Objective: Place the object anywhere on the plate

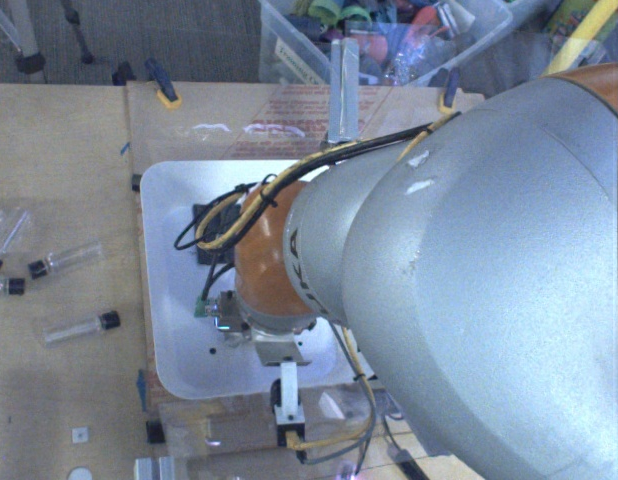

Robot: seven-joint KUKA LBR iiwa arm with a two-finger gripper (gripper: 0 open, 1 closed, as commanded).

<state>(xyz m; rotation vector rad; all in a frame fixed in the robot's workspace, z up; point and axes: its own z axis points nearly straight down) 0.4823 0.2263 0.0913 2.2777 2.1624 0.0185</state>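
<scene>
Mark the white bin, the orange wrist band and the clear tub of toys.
white bin (174,268), camera view, bare floor left of the arm.
orange wrist band (261,258), camera view, its lit left side.
clear tub of toys (389,18), camera view, the jumbled contents.

The single camera is fixed above the bench (59,168) and looks down at a slant. The far side of the scene lies toward 12 o'clock, where a clear tub of toys (384,18) stands. The arm (469,268) enters from 3 o'clock, very near to the lens, and it covers much of the white bin (174,268) at the centre.
</scene>
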